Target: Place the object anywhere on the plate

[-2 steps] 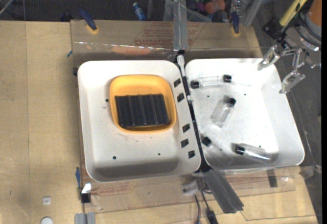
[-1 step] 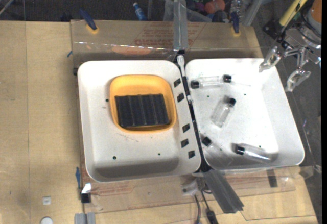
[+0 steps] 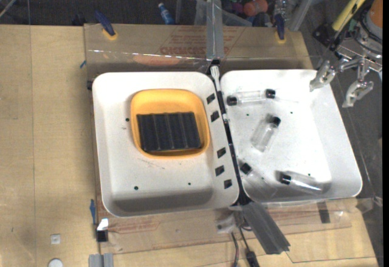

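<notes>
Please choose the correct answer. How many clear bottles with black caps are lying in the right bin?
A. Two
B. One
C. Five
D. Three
D. Three clear bottles lie in the right bin: one near the top edge, one in the middle, and one near the bottom edge.

- Bins (image 3: 118, 190): smooth white plastic, slightly glossy.
- Plate (image 3: 140, 101): glossy orange plastic.
- Ribbed block (image 3: 169, 132): matt black.
- Vials (image 3: 262, 135): clear, shiny, with black caps.
- Bench (image 3: 42, 138): matt, pale wood.
- Tool (image 3: 340, 86): bare metal.
</notes>
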### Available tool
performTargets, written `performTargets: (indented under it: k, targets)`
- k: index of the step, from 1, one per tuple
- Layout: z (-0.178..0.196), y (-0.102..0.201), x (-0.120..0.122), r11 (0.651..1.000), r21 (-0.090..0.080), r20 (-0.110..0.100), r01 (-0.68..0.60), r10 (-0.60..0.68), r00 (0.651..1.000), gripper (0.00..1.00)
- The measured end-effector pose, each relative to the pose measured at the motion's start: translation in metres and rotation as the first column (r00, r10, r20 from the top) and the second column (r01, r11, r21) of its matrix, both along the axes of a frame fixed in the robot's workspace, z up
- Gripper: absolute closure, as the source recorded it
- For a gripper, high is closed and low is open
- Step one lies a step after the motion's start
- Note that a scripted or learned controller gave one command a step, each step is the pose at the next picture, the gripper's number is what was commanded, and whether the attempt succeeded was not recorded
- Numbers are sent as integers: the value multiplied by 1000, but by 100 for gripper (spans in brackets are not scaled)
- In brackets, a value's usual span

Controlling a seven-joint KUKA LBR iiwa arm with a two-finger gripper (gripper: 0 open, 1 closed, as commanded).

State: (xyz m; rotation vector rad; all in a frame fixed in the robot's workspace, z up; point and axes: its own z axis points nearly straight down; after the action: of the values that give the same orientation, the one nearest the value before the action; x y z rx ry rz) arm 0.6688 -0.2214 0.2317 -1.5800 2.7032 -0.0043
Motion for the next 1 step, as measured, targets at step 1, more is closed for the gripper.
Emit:
performTargets:
  k: [1]
  targets:
    - [-3,0,0,959,-2,-1,-282,282,959,0]
